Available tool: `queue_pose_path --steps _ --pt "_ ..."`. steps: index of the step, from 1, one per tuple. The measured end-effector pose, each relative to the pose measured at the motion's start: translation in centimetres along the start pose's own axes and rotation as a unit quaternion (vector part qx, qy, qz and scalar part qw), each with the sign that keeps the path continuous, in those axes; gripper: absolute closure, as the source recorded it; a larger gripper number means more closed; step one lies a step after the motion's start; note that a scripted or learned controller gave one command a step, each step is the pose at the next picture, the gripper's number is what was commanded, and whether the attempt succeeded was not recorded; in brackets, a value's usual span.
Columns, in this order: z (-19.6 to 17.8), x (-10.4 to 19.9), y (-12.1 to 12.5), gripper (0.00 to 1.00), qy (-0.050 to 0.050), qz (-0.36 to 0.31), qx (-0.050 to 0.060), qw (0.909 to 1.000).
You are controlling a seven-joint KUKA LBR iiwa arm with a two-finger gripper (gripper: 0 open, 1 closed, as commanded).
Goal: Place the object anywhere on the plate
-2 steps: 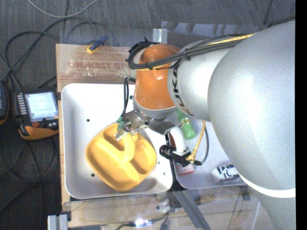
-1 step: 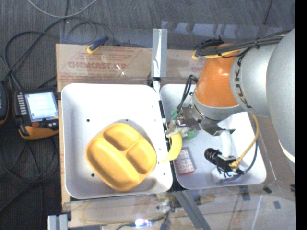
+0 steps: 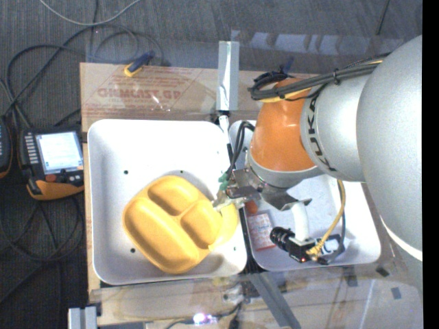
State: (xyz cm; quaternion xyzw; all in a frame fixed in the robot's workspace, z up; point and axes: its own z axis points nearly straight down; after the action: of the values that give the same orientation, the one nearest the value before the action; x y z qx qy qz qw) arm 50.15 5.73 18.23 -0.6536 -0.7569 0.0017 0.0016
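Note:
A yellow plate (image 3: 175,223) with three compartments lies in the left white bin (image 3: 113,156), toward its front right. The grey arm with its orange band (image 3: 278,139) reaches over the wall between the two bins. Its gripper (image 3: 228,192) hangs just above the plate's right rim. A small green bit (image 3: 223,178) shows at the gripper's left side; I cannot tell what it belongs to. A flat red and white packet (image 3: 258,229) lies in the right bin (image 3: 360,249), just below the gripper.
The arm's bulk covers most of the right bin. Behind the bins lies a brown board (image 3: 147,94) with a yellow and blue clip (image 3: 137,63). A small screen device (image 3: 55,153) sits on the floor at left, among cables.

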Motion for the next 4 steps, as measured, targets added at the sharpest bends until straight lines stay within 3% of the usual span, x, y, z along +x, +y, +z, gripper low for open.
queue_pose_path --steps 1,2,3,4 --pt "0.0 0.0 0.0 0.0 0.0 0.0 0.0 1.0" --pt "-0.8 0.1 0.0 1.0 0.001 -0.001 0.001 1.0" --pt "8.8 5.9 -0.3 1.0 -0.001 0.023 -0.011 0.9997" --pt "0.0 3.8 -0.8 1.0 -0.003 0.275 -0.001 0.9616"
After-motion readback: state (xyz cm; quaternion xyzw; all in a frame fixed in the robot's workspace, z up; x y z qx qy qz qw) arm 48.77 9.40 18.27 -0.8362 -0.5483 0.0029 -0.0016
